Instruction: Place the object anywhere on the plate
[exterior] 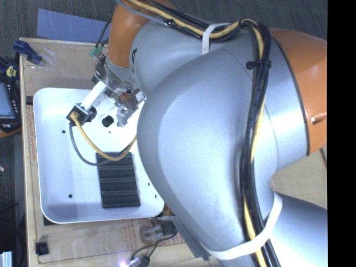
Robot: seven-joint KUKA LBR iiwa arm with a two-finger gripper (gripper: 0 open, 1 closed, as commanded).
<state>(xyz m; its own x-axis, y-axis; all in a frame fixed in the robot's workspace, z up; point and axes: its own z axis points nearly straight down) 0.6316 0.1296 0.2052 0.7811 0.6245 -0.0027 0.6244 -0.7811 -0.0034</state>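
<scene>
A pale wooden bench (67, 54) on grey carpet carries a shallow white bin (47, 149) at the left of the camera view. On the bin's floor, toward its lower wall, lies a dark ribbed block (118, 179), taken here to be the object of the task. It lies flat, its long axis running up and down the view with a slight lean and its ribs crossing it from side to side; neither end reads as a front. A yellow cable (89, 143) loops just beside its upper end. Further up the view hangs the gripper (108, 109), apart from the block and holding nothing that can be seen (whether it is spread or pressed together cannot be told at this angle). The grey arm (222, 138) covers the right.

The step in hand looks like the pick. It would go best with the gripper brought squarely over the block's middle, closing across the short width, clear of the cable.
</scene>
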